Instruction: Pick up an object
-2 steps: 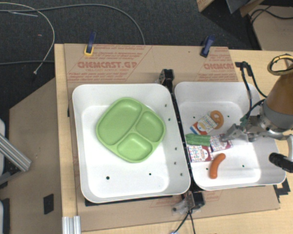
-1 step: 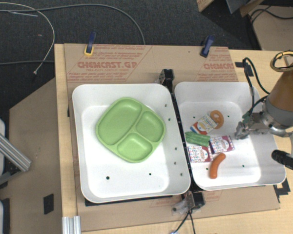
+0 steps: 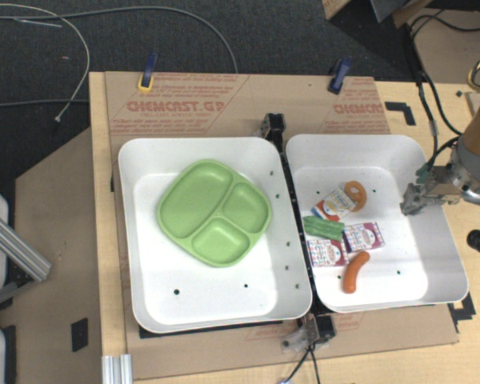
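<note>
The right bin holds several small items: an orange sausage, a green packet, a pink and white packet, a red and white wrapper and a brown ring-shaped piece. My gripper hangs over the right side of this bin, to the right of the items and apart from them. Nothing shows between its fingers.
The left bin carries a green divided plate in its middle. Both bins rest on a cardboard sheet held by blue clamps. Cables run along the floor at top and on the right.
</note>
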Motion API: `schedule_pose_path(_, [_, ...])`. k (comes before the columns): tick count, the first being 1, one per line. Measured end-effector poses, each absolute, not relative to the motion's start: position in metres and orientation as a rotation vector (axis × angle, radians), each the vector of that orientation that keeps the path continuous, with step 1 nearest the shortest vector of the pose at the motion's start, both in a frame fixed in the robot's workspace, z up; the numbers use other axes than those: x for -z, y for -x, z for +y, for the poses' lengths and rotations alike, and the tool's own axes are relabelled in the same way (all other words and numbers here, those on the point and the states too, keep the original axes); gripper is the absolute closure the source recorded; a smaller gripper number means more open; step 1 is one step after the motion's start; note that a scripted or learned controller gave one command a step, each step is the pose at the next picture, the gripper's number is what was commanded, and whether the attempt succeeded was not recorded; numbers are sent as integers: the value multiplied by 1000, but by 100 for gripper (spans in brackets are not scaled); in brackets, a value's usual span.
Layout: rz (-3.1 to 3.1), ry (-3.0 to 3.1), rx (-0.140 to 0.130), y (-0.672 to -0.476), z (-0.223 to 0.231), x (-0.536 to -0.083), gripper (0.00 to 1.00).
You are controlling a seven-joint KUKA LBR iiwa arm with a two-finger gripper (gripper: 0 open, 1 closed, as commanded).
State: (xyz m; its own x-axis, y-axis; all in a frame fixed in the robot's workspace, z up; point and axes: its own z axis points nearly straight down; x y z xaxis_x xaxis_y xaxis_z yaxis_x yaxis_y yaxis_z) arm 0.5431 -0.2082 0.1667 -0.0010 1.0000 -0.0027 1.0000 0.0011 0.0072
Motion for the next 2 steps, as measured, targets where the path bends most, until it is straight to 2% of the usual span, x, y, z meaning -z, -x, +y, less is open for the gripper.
schedule_pose_path(2, [2218, -2216, -4, -544, -214, -257, 100])
